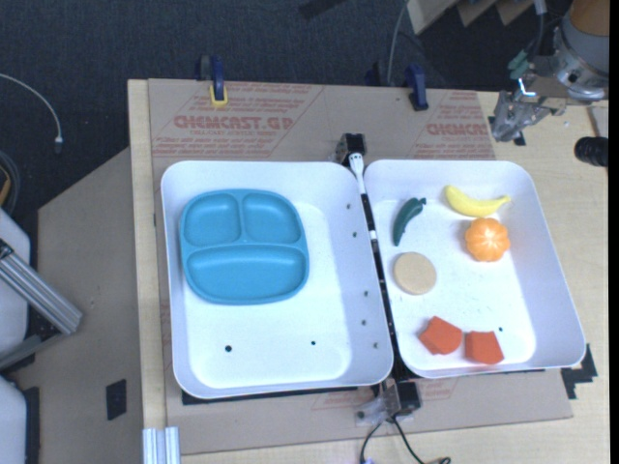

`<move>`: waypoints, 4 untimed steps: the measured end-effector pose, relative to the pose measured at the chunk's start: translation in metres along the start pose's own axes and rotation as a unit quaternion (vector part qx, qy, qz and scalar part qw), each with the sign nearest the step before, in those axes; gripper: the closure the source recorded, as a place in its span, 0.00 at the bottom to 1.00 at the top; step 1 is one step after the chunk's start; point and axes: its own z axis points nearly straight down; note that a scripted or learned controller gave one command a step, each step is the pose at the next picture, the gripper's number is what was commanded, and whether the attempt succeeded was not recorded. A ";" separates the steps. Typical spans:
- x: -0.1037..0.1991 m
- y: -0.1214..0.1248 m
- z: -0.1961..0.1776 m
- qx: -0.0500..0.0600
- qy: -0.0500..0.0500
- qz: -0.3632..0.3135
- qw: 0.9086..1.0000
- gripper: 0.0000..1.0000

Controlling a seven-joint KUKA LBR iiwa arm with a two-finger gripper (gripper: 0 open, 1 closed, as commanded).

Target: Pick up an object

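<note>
White plastic everywhere: two shallow bins side by side, and the action is all on the right-hand bin. The left bin carries just a blue divided plate.

Six candidates sit in the right bin: a yellow banana at one o'clock, an orange just below it, a dark green pepper at eleven o'clock, a tan round disc near the centre, and two red-orange blocks down at six o'clock, almost touching.

The gripper hangs up at one o'clock, outside the bin's far rim and above the bench, with nothing in it. Whether it is spread or closed, I cannot tell; it is small and cluttered against the background.

My call: the banana is nearest, with clear room around it. Come straight down across its narrow width, not along its length. The orange would probably roll. The paired blocks look risky, crowded as they are.

The arm is cut off at the frame's upper right corner.
</note>
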 end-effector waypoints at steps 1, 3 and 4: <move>0.042 -0.010 0.014 0.007 0.002 -0.001 1.000 1.00; 0.142 -0.011 0.033 0.007 0.002 -0.002 1.000 1.00; 0.193 -0.014 0.050 0.007 0.002 -0.002 1.000 1.00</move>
